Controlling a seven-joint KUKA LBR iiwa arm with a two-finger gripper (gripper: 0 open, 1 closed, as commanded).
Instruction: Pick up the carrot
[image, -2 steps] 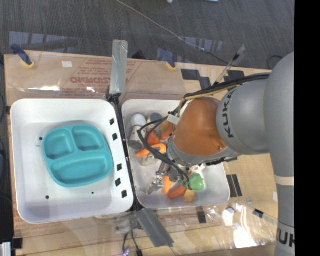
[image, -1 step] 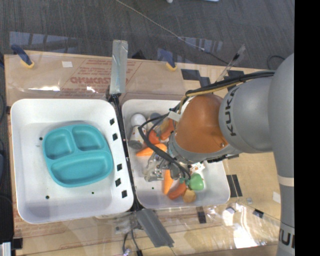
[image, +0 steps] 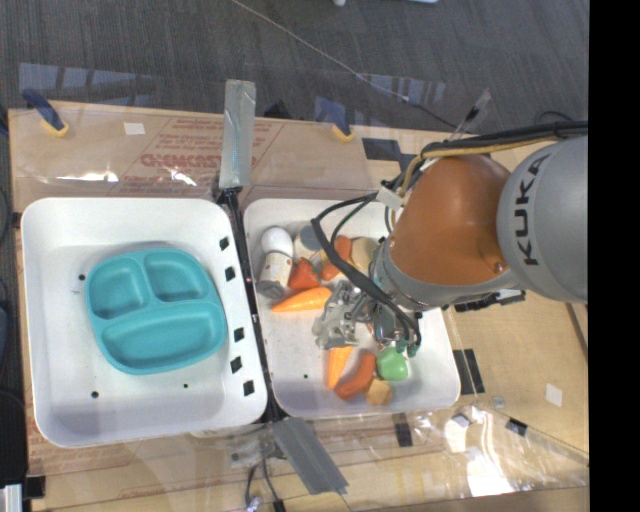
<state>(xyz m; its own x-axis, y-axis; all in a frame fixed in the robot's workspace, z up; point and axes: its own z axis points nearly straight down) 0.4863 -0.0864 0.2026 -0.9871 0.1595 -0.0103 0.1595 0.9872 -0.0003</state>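
Observation:
An orange carrot (image: 300, 299) lies in the right bin (image: 300, 395), its tip pointing left toward the divider. A second orange carrot-like piece (image: 338, 365) lies lower in the same bin. My gripper (image: 345, 316) hangs low over the bin's middle, just right of the first carrot and just above the second piece. The orange-banded wrist (image: 450, 230) covers the bin's right part. No item visibly sits in the gripper.
Around the gripper lie a white cylinder (image: 275, 243), a red-orange piece (image: 357, 378), a green item (image: 393, 367), a tan cube (image: 379, 393) and an orange piece (image: 343, 250). The left bin (image: 60, 400) holds a teal divided plate (image: 155, 308).

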